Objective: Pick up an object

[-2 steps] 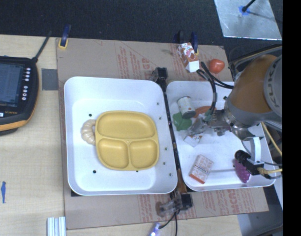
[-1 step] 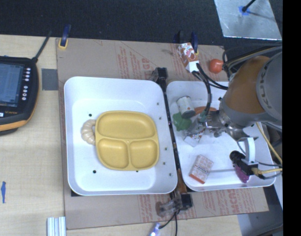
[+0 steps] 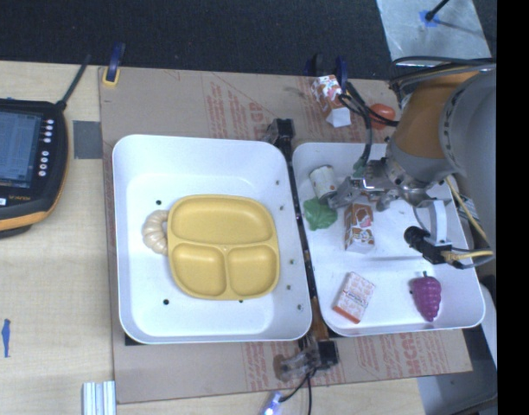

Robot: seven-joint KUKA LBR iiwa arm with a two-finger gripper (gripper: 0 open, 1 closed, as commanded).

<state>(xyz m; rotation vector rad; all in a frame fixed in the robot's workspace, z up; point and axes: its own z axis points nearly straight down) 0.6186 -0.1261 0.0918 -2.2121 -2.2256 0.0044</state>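
My gripper (image 3: 361,194) hangs over the upper middle of the right bin (image 3: 472,318). Directly under it, touching or nearly touching, is a small red and white carton (image 3: 360,228). Just left of the gripper lie a green soft object (image 3: 319,214) and a white cup (image 3: 322,180). A red and white packet (image 3: 354,296) and a purple bunch of grapes (image 3: 426,296) lie near the bin's front edge.
The left bin (image 3: 135,309) holds a yellow divided plate (image 3: 223,245) with a beige pastry-like object (image 3: 154,231) at its left side. A tablet (image 3: 18,162) sits at the bench's far left. Small items (image 3: 329,89) lie behind the right bin.
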